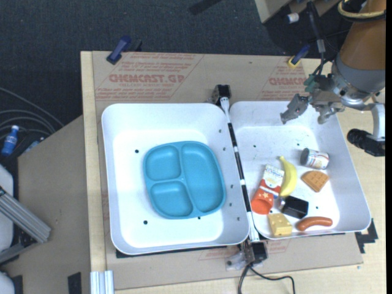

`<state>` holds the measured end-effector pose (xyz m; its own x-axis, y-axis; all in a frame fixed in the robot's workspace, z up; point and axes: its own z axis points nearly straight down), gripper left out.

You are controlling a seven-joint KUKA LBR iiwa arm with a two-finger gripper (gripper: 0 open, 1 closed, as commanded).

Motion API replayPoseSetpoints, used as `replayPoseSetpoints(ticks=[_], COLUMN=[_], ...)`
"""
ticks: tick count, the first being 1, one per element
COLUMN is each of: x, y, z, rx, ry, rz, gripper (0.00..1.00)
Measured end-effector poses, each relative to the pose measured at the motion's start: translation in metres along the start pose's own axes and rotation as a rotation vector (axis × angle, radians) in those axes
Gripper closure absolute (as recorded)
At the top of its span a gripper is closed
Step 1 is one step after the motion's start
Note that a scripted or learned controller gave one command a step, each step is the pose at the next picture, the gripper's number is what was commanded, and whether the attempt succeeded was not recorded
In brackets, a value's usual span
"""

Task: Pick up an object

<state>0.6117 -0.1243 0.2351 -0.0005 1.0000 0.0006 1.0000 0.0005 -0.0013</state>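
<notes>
Two grey fingers (pixel 293 111) of our gripper (pixel 308 111) were spread apart with nothing between them, as we hovered over the far edge of the right bin (pixel 260 124). We judged that this open stance suited a pick not yet begun: the jaws were wide to take an object, but none lay under them, since that end of the bin was bare.

Every candidate sat toward the near half of the same bin, well apart from the gripper. Nearest to us was a small can (pixel 315 158) lying on its side, and just beside it a tan cracker-like piece (pixel 315 180). A banana (pixel 288 174) curved between that and a red-and-white carton (pixel 267 191), touching or nearly touching the carton. Nearer the front rim lay a black block (pixel 294 207), a yellow wedge like cheese (pixel 280 224) and a sausage (pixel 314 223). We thought the crowding would make a clean grasp harder there, and that the can, standing a little free, looked the easier choice.

Beyond the divider, the left bin (pixel 122 164) carried a blue sectioned tray (pixel 182 179) lying flat near its middle. Both bins rested side by side on the table (pixel 92 139).
</notes>
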Motion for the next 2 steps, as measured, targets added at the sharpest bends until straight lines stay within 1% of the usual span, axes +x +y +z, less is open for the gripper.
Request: replayPoseSetpoints(ticks=[1,2], x=[-0.012,-0.012], y=[0.004,0.005], z=[0.151,0.14], rx=[0.0,-0.003], ry=[0.0,-0.001], rz=[0.001,0.001], gripper=[0.0,1.0])
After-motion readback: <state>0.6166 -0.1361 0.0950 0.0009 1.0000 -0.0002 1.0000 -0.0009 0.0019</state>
